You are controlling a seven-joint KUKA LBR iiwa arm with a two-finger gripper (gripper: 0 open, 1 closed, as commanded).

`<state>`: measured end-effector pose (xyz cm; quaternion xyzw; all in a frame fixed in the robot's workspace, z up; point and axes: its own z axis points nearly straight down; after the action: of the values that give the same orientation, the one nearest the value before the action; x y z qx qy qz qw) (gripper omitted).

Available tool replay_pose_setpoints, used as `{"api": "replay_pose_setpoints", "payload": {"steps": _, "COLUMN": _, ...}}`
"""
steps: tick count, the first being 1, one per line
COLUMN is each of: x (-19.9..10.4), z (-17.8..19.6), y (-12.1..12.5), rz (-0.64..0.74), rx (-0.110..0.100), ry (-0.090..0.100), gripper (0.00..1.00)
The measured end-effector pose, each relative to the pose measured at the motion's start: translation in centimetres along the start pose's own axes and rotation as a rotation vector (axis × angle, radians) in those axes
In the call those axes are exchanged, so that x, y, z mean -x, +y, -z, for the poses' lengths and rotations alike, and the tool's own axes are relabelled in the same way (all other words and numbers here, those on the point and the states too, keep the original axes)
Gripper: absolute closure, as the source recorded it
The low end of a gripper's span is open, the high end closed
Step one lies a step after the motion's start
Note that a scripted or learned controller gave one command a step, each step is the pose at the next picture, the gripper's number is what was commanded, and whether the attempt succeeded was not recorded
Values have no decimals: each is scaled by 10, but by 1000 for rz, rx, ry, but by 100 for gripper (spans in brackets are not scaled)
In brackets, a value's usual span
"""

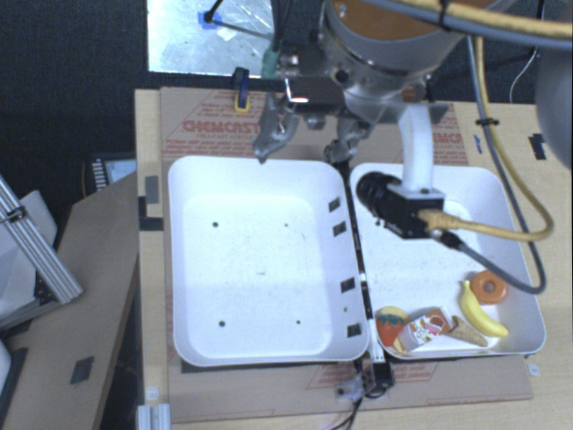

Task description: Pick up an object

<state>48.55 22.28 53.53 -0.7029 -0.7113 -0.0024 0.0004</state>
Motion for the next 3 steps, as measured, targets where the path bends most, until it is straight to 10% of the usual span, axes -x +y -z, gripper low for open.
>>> {"api": "replay_pose_setpoints", "payload": {"steps": 1, "x": 5, "z": 0, "y": 1, "rz": -9, "rx": -1, "ry": -2, "gripper": 0}}
{"api": "replay_pose_setpoints", "payload": {"steps": 2, "x": 38, "z": -226, "y": -2, "rz": -14, "rx": -17, "ry": -10, "gripper": 0}}
{"api": "replay_pose_setpoints", "payload": {"steps": 3, "x": 10, "z": -145, "y": 57, "rz": -7, "rx": 9, "ry": 1, "gripper": 0}}
